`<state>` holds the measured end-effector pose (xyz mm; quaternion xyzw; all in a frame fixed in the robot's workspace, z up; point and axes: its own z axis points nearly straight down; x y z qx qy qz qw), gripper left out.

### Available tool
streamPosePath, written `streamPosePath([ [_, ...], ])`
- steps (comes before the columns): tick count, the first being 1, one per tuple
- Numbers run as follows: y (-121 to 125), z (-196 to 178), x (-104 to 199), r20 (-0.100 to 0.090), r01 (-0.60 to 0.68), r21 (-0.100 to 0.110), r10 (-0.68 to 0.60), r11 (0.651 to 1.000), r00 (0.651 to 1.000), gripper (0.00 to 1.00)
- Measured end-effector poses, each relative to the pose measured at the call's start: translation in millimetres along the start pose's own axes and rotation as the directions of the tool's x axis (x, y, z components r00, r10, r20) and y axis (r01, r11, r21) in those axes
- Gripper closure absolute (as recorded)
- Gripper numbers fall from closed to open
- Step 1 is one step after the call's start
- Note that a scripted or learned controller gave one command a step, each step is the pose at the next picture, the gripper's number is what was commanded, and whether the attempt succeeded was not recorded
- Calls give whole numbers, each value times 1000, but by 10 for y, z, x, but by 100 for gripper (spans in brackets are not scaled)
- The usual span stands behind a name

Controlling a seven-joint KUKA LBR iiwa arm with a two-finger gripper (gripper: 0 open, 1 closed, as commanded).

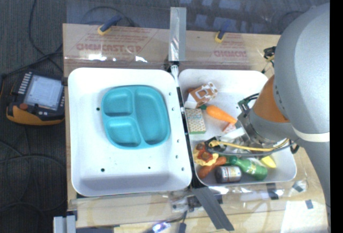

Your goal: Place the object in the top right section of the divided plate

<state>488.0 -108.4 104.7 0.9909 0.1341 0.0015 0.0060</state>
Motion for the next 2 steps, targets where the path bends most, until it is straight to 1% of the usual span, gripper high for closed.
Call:
streamPosePath([
  [1,-3,-65,-9,7,3,3,-3,1000,1000,100],
  [2,574,-629,436,9,-19,11,19,1000,1000,100],
])
